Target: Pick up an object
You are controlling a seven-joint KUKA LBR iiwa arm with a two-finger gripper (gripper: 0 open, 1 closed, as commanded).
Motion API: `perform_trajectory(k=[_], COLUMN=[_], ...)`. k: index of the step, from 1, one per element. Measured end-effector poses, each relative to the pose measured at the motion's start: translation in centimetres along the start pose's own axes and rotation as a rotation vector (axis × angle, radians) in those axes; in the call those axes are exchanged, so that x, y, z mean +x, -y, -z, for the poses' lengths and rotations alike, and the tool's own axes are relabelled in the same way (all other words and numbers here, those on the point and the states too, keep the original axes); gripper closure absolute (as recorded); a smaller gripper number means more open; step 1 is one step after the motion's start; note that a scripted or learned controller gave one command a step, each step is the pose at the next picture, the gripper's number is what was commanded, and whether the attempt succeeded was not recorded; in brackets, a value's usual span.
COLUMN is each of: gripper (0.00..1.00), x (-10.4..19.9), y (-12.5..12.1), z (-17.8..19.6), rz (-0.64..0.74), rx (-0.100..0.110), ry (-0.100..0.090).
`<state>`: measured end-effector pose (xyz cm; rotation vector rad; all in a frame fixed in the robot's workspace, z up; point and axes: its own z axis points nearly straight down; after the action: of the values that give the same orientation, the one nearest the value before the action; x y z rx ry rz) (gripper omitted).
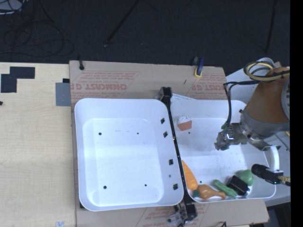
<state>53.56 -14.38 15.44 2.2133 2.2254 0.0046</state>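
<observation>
The gripper (225, 141) is hanging over the right bin (208, 126), toward the three o'clock side of its floor, and whether it is apart or together I cannot tell, since the metal tip is small and blurred; nothing is showing in its grasp. The arm (267, 105) is reaching in from three o'clock, its orange band sitting above the grey wrist, with black cable looping over it. At about nine o'clock from the gripper, well apart from it, a small cupcake-like toy (184, 123) with an orange base and white top is resting on the bin floor near the divider. Toward six o'clock, along the bin's near edge, the other pickable things are lying clustered: an orange carrot (189, 175) is leaning along the divider side, a tan pear-shaped toy (209, 191) is lying just beside its lower end, a green stick-like piece (223, 187) is touching the tan one, and a black block (238, 184) is sitting next to a green rounded toy (245, 176) in the five o'clock corner. At nine o'clock the left bin (85, 112) is lying beside the right one, both resting on cardboard (123, 79) on the desk (33, 150).
</observation>
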Motion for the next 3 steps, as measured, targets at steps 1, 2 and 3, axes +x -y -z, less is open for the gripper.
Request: perform_trajectory(k=[1,2,3], gripper=[1.00,1.00,1.00], x=[-0.9,-1.7,4.7], y=[0.6,3.4,6.0], z=[-6.9,-6.6,-6.6], rz=[-0.007,-0.007,-0.004], rx=[0.005,0.004,0.003], ry=[0.000,0.000,0.000])
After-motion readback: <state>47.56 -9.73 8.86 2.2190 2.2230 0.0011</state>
